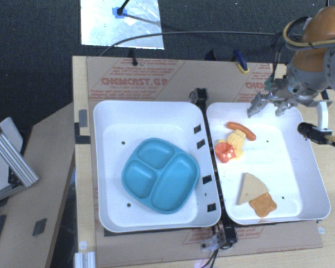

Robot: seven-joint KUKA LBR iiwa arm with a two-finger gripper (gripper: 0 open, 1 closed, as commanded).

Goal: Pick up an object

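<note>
Gripper (269, 106) hanging at the upper right of the frame, over the back rim of the right bin (310, 166), fingers spread apart with nothing between them

Candidate objects all lying in the right bin, in its left half:
- sausage (240, 130), upper left of that bin, slim and orange-red, lying at a slant
- corn piece (235, 142), just below the sausage, touching or nearly touching it
- tomato-red piece (224, 153), pressed against the corn and close to the wall between the bins
- tan wedge (250, 187), lower in the bin, flat, point toward the top of the frame
- brown cookie-like piece (263, 205), touching the wedge's lower corner

Probably toy food, so likely light, stiff and a little slick; no real risk of crushing, more risk of squirting out of a pinch. Sausage judged the easiest: nearest the gripper, narrow enough to span, best taken across its middle, fingers set square to its length. Corn and red piece crowded together and near the wall, so little room for a finger on either side. Wedge and brown piece lying flat and low, hard to get under, likely to slide instead of lift

Left bin (114, 121) holding a blue divided plate (161, 175), broad and shallow, poor for a two-finger pinch except at the rim
</note>
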